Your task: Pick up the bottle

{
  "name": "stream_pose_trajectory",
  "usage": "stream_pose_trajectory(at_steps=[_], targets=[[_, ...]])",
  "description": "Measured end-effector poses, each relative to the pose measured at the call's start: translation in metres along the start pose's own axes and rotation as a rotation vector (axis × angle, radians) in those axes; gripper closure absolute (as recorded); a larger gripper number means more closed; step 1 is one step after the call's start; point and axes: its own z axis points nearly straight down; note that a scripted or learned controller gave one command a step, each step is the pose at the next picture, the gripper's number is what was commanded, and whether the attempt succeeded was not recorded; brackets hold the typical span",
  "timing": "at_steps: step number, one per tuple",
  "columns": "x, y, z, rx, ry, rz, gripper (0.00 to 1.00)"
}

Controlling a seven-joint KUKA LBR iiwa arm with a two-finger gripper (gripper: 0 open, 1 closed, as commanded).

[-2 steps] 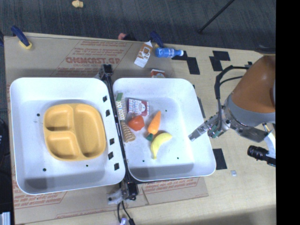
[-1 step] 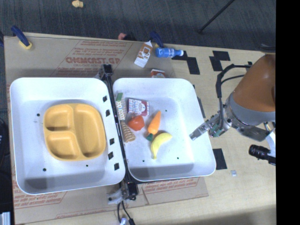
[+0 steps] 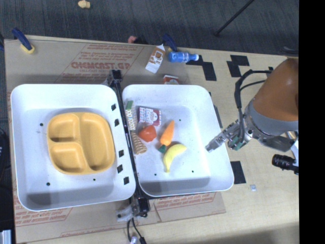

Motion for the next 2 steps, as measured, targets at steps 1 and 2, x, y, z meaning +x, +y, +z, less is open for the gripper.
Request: stream_pose_trajectory(at_steps=[1,2], targets=[[-0.0004,-0.0004,-0.0009,0.000,-0.002,0.041,1.00],[0.0005,-0.0002,0.0017,0.002,0.005,-0.123,1.00]])
